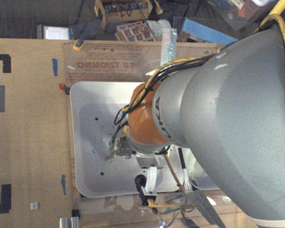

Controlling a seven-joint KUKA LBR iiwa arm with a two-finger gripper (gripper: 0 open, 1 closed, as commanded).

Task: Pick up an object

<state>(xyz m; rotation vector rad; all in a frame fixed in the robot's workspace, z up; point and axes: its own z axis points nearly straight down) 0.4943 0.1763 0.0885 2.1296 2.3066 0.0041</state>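
Note:
My grey arm with its orange band [145, 118] reaches from the right over the left white bin [85, 127] and hides most of it. The gripper [115, 148] points down toward the bin floor near the bin's middle. A small greenish thing [110, 140] shows right at the gripper's tip, too small and too covered to name. The arm's bulk hides whatever else lies in the bin.
The bare bin floor shows on the left, with two small dark spots [96, 119]. A brown cardboard sheet [28, 127] lies left of the bin. Boxes and clutter [128, 13] stand behind the bench. Cables [156, 203] hang below the wrist.

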